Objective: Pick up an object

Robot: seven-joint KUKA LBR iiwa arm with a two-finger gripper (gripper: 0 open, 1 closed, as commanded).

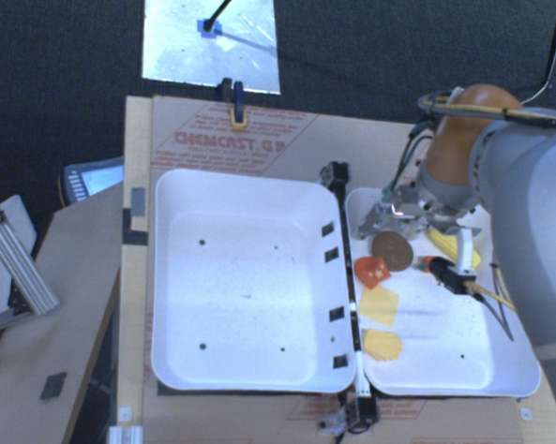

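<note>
Camera view: gripper [394,217], grip state impossible to tell, hangs just above brown disc [393,251], seemingly lined up for picking.

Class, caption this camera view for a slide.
KUKA arm's hand lowered into the right bin, above a brown disc.

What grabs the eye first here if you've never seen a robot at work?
The big grey arm with its orange band, reaching in from the right over the right bin. Below it lies a bright cluster: a red piece, yellow pieces and a brown disc. The left bin sits beside it.
</note>
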